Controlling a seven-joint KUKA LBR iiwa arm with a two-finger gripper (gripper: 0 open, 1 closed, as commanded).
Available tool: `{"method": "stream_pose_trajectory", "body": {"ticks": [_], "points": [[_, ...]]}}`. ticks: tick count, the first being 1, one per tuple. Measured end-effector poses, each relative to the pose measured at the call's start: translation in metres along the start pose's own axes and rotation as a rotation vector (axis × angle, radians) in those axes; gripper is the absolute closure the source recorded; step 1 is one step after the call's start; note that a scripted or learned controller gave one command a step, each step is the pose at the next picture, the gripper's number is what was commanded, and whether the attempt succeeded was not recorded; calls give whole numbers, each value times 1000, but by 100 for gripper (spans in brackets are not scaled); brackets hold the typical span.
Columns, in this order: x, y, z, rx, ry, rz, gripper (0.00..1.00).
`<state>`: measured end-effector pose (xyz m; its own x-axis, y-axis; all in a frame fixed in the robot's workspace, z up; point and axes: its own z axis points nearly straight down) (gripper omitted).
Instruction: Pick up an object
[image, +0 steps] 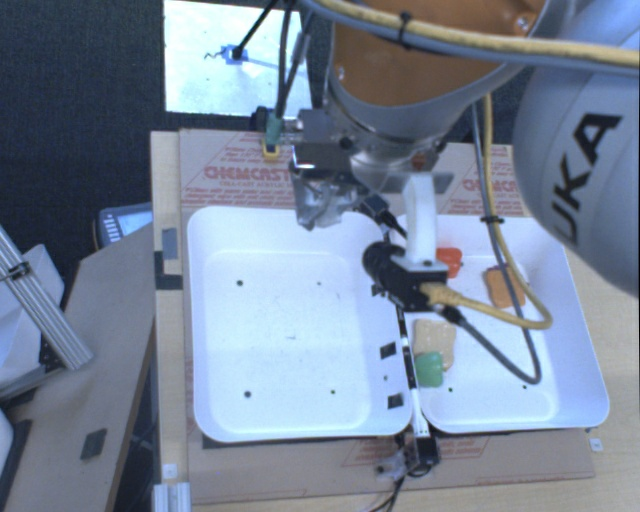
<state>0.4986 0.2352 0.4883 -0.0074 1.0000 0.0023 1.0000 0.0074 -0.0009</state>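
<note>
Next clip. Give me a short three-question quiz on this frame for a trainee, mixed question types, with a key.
1. True or false: the green block lies in the left bin.
2. Which object touches the green block? A) orange block B) pale tan piece C) red-orange piece
3. Fill in: the gripper hangs over the far edge of the ____ bin.

Key: 1. False; it lies in the right bin, near the divider. 2. B. 3. left.
</note>
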Motion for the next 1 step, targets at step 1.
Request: {"method": "stream_pose_trajectory", "body": {"ticks": [1], "points": [[-1,-14,109,9,-6,6,100]]}}
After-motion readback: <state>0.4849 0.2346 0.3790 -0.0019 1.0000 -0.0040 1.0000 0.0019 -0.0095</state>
